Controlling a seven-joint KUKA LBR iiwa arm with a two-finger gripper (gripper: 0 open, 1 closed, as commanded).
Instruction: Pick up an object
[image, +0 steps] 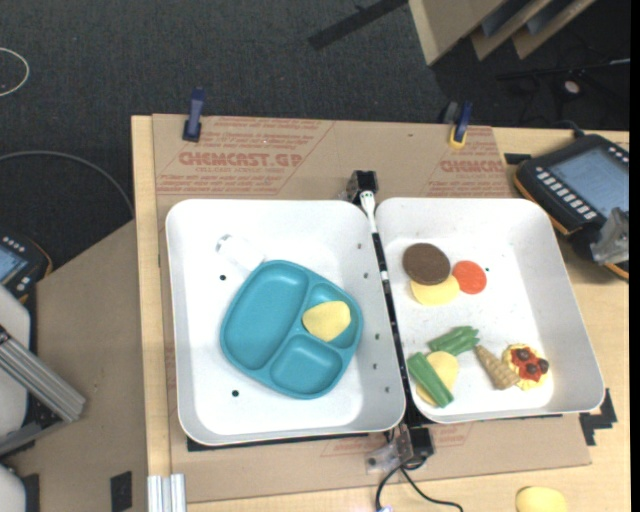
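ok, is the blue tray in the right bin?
No, the blue tray sits in the left bin, with a yellow piece in one compartment.

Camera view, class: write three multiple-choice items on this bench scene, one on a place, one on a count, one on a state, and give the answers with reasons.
1. Where does the blue tray lie?
A. left bin
B. right bin
C. on the bench outside the bins

2. How many compartments does the blue tray have?
A. one
B. three
C. five

3. How does the brown disc sit?
A. alone
B. overlapping a yellow piece
C. inside the tray

Answers: 1 A, it rests inside the left bin. 2 B, ridges mark three sections. 3 B, it partly covers the yellow piece in the right bin.
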